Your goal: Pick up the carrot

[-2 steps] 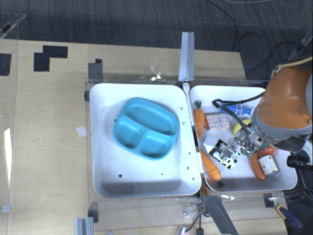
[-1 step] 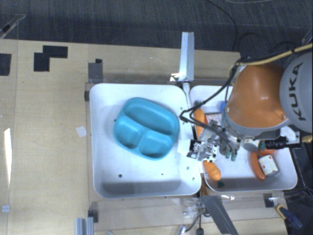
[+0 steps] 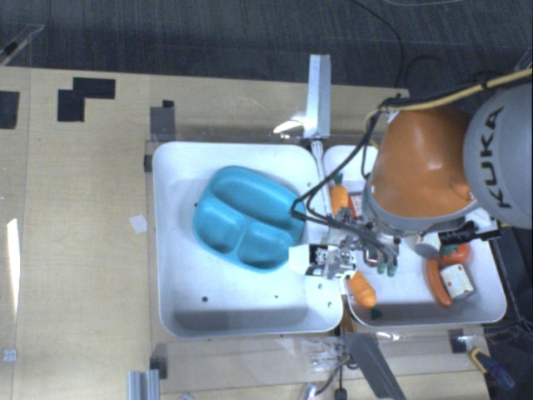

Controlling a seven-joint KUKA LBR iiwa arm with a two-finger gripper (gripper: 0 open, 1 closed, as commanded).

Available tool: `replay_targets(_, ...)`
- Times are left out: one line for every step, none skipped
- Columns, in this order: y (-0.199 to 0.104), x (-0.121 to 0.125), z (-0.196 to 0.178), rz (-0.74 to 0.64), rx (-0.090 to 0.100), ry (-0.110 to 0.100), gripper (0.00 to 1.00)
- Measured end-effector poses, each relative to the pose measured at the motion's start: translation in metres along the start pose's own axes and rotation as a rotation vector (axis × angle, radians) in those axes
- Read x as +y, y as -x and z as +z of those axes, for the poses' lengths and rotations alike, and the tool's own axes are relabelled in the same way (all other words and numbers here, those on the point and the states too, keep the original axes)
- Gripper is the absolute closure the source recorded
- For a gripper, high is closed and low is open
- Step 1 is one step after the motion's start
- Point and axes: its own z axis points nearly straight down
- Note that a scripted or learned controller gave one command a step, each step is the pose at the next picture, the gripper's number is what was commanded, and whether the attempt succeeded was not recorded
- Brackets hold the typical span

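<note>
Nearest me, the arm hangs over the right bin, its jaws' state unclear to me, the carrot lying slantwise just below them.

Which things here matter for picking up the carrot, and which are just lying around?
For the job: carrot, gripper, right bin.
Lying about: blue divided plate, left bin, orange-and-white item, small orange piece.

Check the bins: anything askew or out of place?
The blue three-compartment plastic tray lies at a slant in the left white bin, its corner against the divider. The small orange carrot sits in the right white bin near the front rim. Nothing looks spilled.
</note>
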Motion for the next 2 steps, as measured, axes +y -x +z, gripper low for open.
replay_targets(0.019,0.046,-0.009,0.127,0.001,0.001,1.00)
replay_targets(0.003,-0.015,-0.069,0.114,-0.001,0.000,1.00)
